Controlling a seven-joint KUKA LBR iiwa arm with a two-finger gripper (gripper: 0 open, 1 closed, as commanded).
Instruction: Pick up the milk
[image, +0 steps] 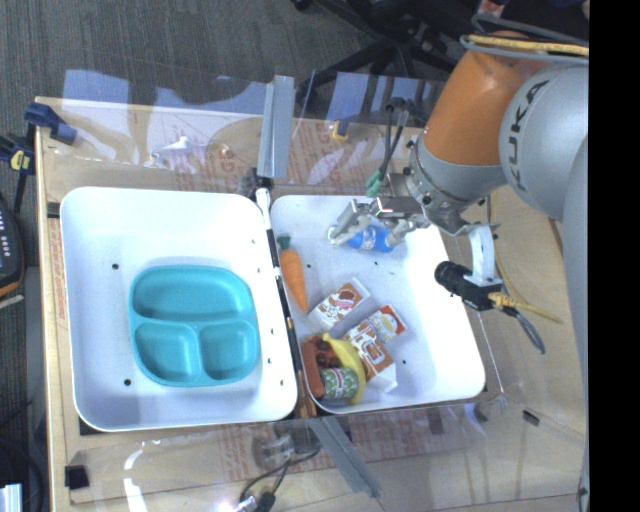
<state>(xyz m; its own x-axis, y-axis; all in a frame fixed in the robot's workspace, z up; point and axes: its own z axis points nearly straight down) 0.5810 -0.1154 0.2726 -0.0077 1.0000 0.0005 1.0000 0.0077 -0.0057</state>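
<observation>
Part of the letters "KUKA" reads on the grey arm (545, 110) below its orange band, at the view's upper right. Two small cartons lie in the right bin (440, 345), each with red-and-white printing too small to read: one milk carton (340, 305) near the bin's middle, a second carton (377, 340) just below and right of it. The arm reaches in from the right, its wrist over the bin's far side, the gripper (372, 228) low above a small blue object (377, 240); its fingers are spread, and whether they grip the blue object cannot be told. A carrot (293, 280) lies along the bin's left wall; a banana (342, 357) and a can (340, 383) crowd the near-left corner. The bin's right half is bare floor. The left bin (90, 300) holds a teal divided tray (193, 322).
</observation>
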